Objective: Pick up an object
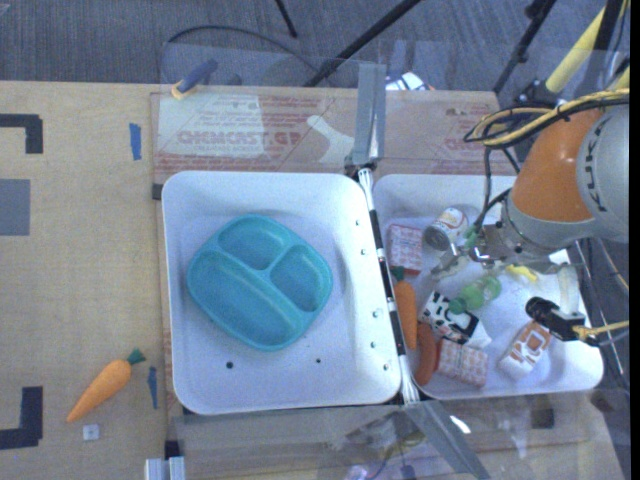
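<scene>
Grey carpet and black stand legs lie behind a pale wooden counter (80,298) that carries two shallow white bins side by side, with a sheet of printed cardboard (250,133) under their far edge. In the left bin (200,368) a teal divided plate (260,280) lies flat, a little left of the middle. On the counter outside that bin, near its front left corner, a toy carrot (100,388) lies at a slant with its green top toward the bin. The right bin (580,368) holds a jumble of small things: a silver can (442,230) near the far side, a pink packet (405,243) just left of it, an orange carrot-like piece (406,313) along the dividing wall with a darker red piece (426,353) just in front of it, a black-and-white patterned box (448,315), a green bottle (477,293) lying near the middle, a pink wrapper (462,363) toward the front, and a white and orange carton (526,348) at the front right. The grey arm with its orange band (550,183) reaches in from the right over this bin, and the end effector (478,253) hangs low between the can and the green bottle, close above the bottle; whether it is apart or together cannot be told from this angle, and nothing can be seen held in it.
</scene>
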